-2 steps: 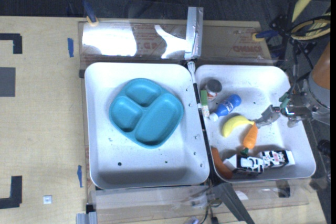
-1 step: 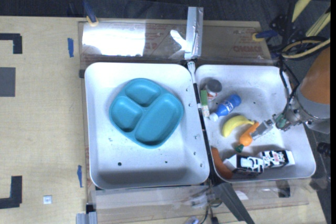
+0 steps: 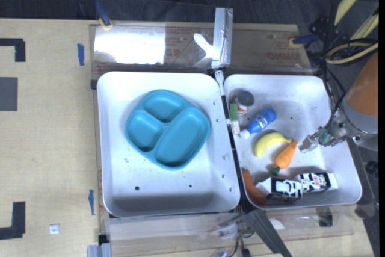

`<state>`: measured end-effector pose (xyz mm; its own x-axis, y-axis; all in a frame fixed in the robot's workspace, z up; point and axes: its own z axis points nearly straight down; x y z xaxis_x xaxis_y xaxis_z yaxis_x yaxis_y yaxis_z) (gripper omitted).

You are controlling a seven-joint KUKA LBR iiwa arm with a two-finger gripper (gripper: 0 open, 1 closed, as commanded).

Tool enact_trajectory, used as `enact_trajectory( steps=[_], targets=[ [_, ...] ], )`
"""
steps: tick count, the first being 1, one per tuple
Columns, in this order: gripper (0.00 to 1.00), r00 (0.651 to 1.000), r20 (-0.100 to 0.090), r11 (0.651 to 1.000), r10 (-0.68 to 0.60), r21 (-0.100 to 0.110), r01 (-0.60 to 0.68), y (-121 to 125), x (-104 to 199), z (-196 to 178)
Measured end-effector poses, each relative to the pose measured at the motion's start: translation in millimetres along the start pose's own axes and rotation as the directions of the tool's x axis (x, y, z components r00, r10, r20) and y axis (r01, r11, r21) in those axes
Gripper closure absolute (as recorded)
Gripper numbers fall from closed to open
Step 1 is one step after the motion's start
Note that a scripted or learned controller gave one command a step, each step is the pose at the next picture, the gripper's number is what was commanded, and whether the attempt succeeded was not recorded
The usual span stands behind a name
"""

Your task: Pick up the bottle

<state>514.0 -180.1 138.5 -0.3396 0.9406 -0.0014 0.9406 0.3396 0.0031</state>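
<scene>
Approach step — the gripper (image 3: 317, 139), whose state I cannot tell, hovers right of the blue bottle (image 3: 259, 122); next, move left and descend.

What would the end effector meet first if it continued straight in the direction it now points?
Probably the carrot. The end effector points left across the right bin, and the carrot lies nearest in that line, with the banana behind it. Its height is unclear, so it might pass above.

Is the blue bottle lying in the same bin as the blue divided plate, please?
No, the blue bottle lies in the right bin beside the banana, while the blue divided plate sits in the left bin.
</scene>
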Motion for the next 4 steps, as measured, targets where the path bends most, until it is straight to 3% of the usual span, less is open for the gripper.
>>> enact_trajectory(
  steps=[1, 2, 3, 4],
  targets=[
    [1.0, 0.893, 0.003, 0.893, -0.449, -0.001, 0.449, -35, -34, -61],
    [1.0, 0.689, 0.005, 0.689, -0.725, 0.0, 0.725, -38, -32, -96],
    [0.0, 0.688, 0.005, 0.688, -0.725, 0.0, 0.725, -38, -33, -96],
    [0.0, 0.3, 0.014, 0.3, -0.954, 0.004, 0.954, 3, -4, 27]
  ],
)
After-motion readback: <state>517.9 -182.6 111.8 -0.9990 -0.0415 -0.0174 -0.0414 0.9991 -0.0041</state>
